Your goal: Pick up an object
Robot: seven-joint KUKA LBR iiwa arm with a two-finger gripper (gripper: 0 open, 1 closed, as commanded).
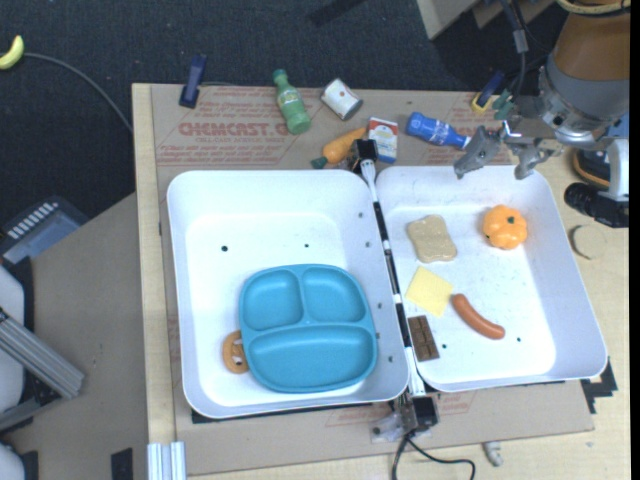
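Nearest the lens sits the blue divided plate [306, 326] in the left bin [200, 218]. Up at the right bin's [560, 298] far rim, the pincer [501, 160] hangs with fingers spread, grasping nothing. Just below it lie an orange pumpkin [505, 227], a bread slice [431, 238], a cheese square [429, 291] and a sausage [478, 316].

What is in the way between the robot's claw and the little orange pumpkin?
Nothing visible. The gripper, its fingers spread, hangs over the right bin's far edge, and the pumpkin sits just below it on bare white floor. The bread slice lies off to the side.
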